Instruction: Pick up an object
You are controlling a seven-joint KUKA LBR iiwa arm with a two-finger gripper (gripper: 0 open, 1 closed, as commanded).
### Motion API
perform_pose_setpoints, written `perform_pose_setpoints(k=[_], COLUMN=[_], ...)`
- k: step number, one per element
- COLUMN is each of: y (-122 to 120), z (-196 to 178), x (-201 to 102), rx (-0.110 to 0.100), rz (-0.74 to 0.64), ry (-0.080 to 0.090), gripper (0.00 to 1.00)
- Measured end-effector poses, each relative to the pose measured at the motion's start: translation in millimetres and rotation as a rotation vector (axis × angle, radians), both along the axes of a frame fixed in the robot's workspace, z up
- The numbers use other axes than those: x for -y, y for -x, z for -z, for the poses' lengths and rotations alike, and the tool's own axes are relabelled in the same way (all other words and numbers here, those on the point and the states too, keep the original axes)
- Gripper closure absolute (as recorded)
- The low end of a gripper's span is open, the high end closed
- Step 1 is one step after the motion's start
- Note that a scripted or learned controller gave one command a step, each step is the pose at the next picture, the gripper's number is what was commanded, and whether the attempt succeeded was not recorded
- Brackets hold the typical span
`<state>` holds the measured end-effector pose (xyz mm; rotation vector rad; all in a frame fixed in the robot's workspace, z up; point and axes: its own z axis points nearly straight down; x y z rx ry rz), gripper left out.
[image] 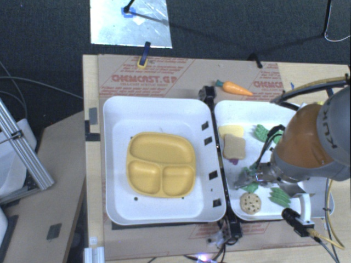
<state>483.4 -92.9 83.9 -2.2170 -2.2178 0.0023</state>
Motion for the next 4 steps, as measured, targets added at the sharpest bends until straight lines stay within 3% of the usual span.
perform_pose_setpoints(k=[1, 2, 3, 4], y=[-4, -103, -27, -2], z=[-11, -107, -100, -100], x=[1, -66, -77, -105], rx=[0.007, 0.023, 0.001, 0.004], rz=[0.000, -0.014, -0.001, -0.005], ry=[0.002, 0.002, 0.001, 0.002], gripper=[1.00, 1.00, 1.00, 1.00])
